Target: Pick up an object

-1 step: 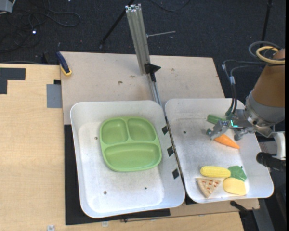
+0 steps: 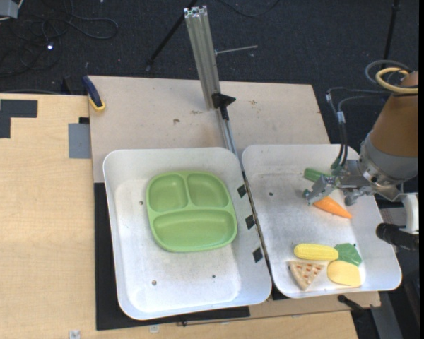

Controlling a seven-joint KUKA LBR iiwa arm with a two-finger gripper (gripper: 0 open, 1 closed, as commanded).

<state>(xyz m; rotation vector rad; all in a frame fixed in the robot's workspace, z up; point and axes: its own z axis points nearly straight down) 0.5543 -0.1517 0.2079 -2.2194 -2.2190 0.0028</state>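
The right bin (image 2: 268, 274) served as the reference for all positions. At its near edge lay a cluster of four toy foods: a pizza slice (image 2: 304, 273) sat nearest, with a corn cob (image 2: 315, 251) touching it on the far side; a yellow lemon-shaped piece (image 2: 345, 273) lay just beside the pizza slice, toward the arm's side; a green leafy piece (image 2: 348, 253) sat between the corn cob's end and the yellow piece.

Farther back, near the middle of the right bin, an orange carrot (image 2: 333, 206) lay on the bin floor, its tip pointing toward the arm's side; the gripper (image 2: 324, 189) stood directly at the carrot's far end, touching or nearly touching it; the fingers appeared spread, one reaching toward a small green piece (image 2: 313, 174) just beyond the carrot; whether anything sat between them could not be determined, and the carrot rested on the floor rather than in a grasp. The grey wrist and orange band (image 2: 399, 122) rose from the bin's arm-side edge.

The left bin (image 2: 127, 288) adjoined the right bin on the side away from the arm; a green divided plate (image 2: 191, 211) lay at its centre.

Beyond both bins, a metal post (image 2: 203, 55) stood upright on the bench (image 2: 155, 111), behind the seam between them.
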